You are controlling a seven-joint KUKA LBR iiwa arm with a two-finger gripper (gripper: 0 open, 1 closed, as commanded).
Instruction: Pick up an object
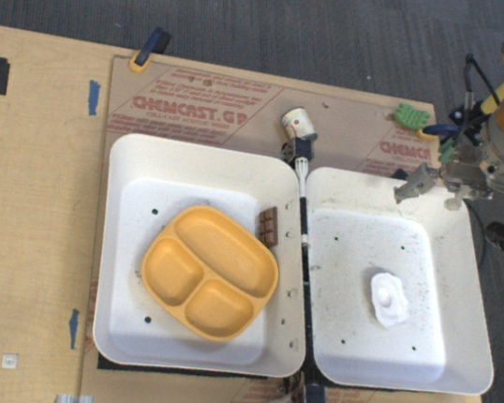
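Two white bins lie before you: the left holds a yellow divided tray, the right a small white object. Your gripper hovers over the right bin's far edge, well apart from that object; whether it's open, you cannot tell.

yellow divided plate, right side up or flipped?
Right side up: the yellow plate in the left bin shows its three compartments, hollows facing the camera.

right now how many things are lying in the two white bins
3. A yellow divided tray lies in the left bin, with a small brown piece against that bin's right wall. A white object lies in the right bin. Something could be hidden under the tray.
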